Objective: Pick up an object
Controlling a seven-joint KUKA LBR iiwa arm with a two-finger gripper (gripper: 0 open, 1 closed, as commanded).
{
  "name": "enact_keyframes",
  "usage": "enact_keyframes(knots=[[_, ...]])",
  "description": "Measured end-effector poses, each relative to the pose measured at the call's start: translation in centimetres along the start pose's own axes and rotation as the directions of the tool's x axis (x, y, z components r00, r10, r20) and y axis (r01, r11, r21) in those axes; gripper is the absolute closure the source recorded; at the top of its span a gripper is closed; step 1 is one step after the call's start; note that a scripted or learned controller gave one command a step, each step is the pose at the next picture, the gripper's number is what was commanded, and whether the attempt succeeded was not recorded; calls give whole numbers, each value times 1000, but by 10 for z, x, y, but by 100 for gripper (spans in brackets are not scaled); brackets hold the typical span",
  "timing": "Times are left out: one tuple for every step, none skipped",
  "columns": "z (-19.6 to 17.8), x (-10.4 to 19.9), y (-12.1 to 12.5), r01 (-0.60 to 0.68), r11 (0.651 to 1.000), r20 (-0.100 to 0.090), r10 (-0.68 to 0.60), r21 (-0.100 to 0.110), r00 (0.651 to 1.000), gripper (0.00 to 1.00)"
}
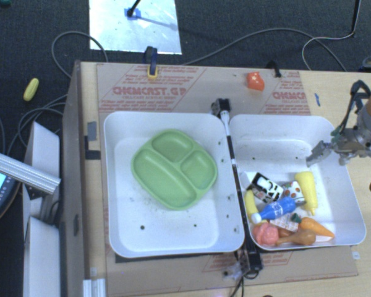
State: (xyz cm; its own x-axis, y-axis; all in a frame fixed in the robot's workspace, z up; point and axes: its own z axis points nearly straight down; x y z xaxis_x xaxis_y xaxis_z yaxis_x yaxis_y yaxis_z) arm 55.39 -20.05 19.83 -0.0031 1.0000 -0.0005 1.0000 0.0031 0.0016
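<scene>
Toys point(283, 212) lie in a heap in the near corner of the right bin point(284, 135), pushed against its near wall and the middle edge. The far half of that bin is bare white floor. The heap has a yellow corn, a blue bottle, an orange carrot and a pink lump. The gripper point(314, 153) hangs over the bin's right side, above the corn, holding nothing. The left bin point(120, 166) holds a green plate point(174, 169).

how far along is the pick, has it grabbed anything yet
Done: nothing lifted; the toys, including the blue bottle and carrot, lie in the right bin. In hand: the gripper hangs above that bin's right side. Left: descend, grasp, lift.
</scene>
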Motion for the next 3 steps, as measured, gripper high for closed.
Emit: enact_keyframes(knots=[[114, -2, -1, -2, 1000, 0, 2, -1, 1000, 0], [103, -3, 0, 0, 1000, 1, 0, -3, 1000, 100], [107, 93, 49, 1, 1000, -2, -1, -1, 1000, 100]])
